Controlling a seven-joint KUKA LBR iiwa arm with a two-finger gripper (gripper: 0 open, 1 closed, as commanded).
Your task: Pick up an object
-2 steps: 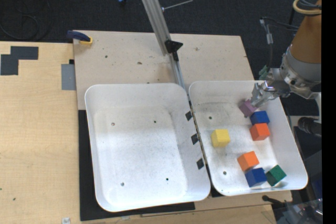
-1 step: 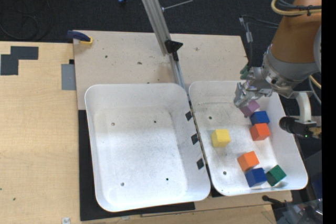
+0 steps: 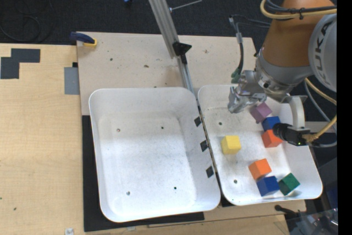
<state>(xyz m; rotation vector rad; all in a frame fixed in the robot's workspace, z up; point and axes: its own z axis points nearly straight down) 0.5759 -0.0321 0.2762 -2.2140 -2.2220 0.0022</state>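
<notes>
The gripper [image 3: 242, 102] hangs over the right bin [image 3: 217, 118] near its twelve o'clock rim; whether it is wide or narrow I cannot tell. Nothing visibly sits in it. The purple block [image 3: 260, 112] lies just at its four o'clock, probably the target, and the yellow cube [image 3: 231, 144] sits at six o'clock.

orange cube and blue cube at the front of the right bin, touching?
Touching. In the camera view the orange cube and the blue cube show no white bin floor between them; their near edges meet.
</notes>
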